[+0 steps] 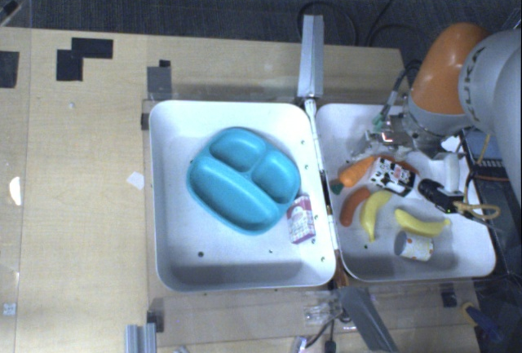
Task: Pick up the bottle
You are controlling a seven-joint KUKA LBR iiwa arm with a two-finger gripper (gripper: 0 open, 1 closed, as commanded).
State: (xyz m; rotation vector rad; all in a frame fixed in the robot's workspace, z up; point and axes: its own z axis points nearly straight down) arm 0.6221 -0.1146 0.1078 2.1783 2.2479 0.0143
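- Two shallow white bins sit side by side on the bench: the left bin and the right bin, their inner walls touching.
- The left bin holds a large blue divided tray near its middle, with bare floor along the left and near walls.
- The arm reaches over the right bin's far right corner, its gripper low above the clutter; whether it is spread or closed cannot be told, and nothing is visibly held.
- The right bin is crowded: two bananas, a carrot, a reddish sausage-shaped piece, a small cup.
- The bottle lies in the left bin, touching the tray's near right edge, just beside the dividing wall.
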